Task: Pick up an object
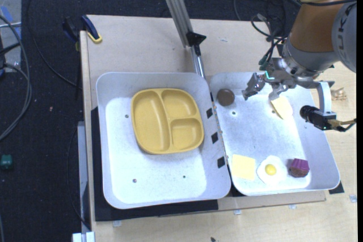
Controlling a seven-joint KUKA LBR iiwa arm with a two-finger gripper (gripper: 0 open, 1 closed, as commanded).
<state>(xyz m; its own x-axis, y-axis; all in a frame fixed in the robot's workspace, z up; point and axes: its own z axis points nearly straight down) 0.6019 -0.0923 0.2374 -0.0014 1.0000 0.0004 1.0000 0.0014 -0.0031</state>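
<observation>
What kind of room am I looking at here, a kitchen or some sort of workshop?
Most likely a robotics lab, not a kitchen: a robot arm reaches over two white bins, the food looks like toys, such as a fried egg, and loose cables cross the floor.

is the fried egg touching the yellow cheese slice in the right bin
Cannot tell. In the camera view the fried egg and the cheese slice lie side by side with edges meeting or nearly so; no clear gap shows.

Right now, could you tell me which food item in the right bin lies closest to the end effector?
The pale yellow wedge, just beneath the end effector; the others lie farther away.
</observation>
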